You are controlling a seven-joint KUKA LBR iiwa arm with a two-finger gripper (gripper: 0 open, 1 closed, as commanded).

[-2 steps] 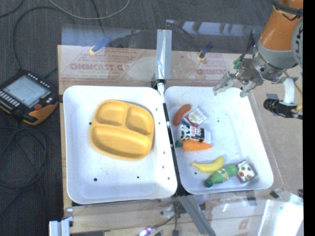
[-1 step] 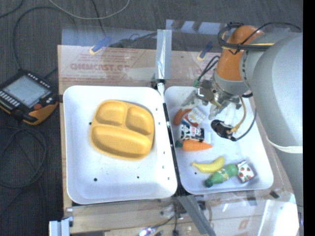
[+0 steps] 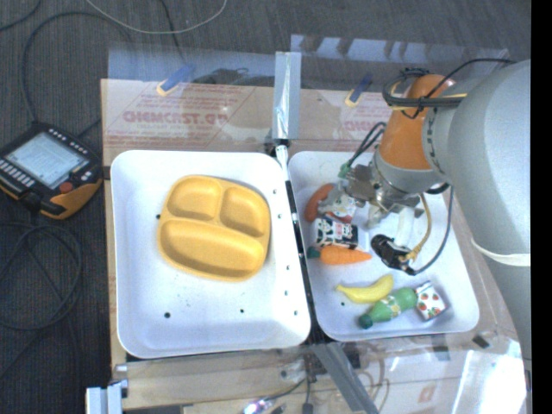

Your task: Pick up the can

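Can point(image 3: 335, 231) in black-and-white print sits in the right bin point(image 3: 457, 317), just beside the carrot point(image 3: 341, 254) and close under the gripper point(image 3: 352, 203) — released or clenched, I cannot tell — and looks light, stiff and slick, best squeezed across its round sides.

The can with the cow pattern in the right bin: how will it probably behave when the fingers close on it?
The can looks small and rigid, so it should hold its shape. Its round side may roll or slip. The carrot lies right beside it and could be nudged.
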